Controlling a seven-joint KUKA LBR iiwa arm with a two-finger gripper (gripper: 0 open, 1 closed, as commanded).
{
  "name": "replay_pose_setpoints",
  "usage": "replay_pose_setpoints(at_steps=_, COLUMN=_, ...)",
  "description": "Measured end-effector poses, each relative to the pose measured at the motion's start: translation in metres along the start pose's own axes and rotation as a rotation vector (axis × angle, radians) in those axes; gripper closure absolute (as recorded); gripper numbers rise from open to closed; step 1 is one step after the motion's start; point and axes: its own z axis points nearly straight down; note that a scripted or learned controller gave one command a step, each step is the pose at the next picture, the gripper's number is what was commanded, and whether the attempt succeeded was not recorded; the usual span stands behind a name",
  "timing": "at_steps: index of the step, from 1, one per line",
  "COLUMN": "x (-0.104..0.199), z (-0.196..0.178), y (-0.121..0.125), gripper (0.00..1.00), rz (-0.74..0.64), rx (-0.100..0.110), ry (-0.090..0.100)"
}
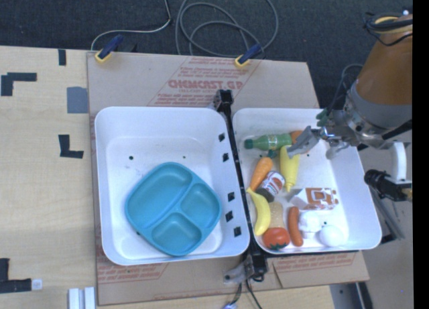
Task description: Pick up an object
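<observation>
The right bin (348, 187) is crowded with toy food (271, 183) from its middle toward 9 o'clock and 6 o'clock; bare floor is left toward 3 o'clock. In the left bin (134, 133), room is left toward 12 o'clock of the blue tray (173, 208).

One fixed camera looks down aslant on both bins (107, 140).

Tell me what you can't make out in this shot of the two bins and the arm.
- Tool, camera view: blurred over the right bin, so finger state is unclear.
- Arm: cut off by the right edge.
- Small carton: print too small to read.
- White items in the near corner: blend into the bin, shapes unclear.
- Green bottle: far end is hidden behind the tool.
</observation>
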Motion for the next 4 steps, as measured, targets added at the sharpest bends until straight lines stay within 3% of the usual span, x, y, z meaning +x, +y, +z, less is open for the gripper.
replay_pose_setpoints(at_steps=1, x=-0.008, z=0.123, y=0.048, gripper=0.0, rz=0.0, rx=0.009, ry=0.0)
replay_pose_setpoints(at_steps=2, x=0.011, z=0.181, y=0.041, gripper=0.0, rz=-0.003, rx=-0.008, ry=0.001)
replay_pose_setpoints(at_steps=3, x=0.008, z=0.17, y=0.04, gripper=1.0, rz=0.0, rx=-0.007, ry=-0.002)
replay_pose_setpoints(at_steps=4, x=0.062, z=0.054, y=0.01, gripper=1.0, rz=-0.005, rx=-0.01, ry=0.002)
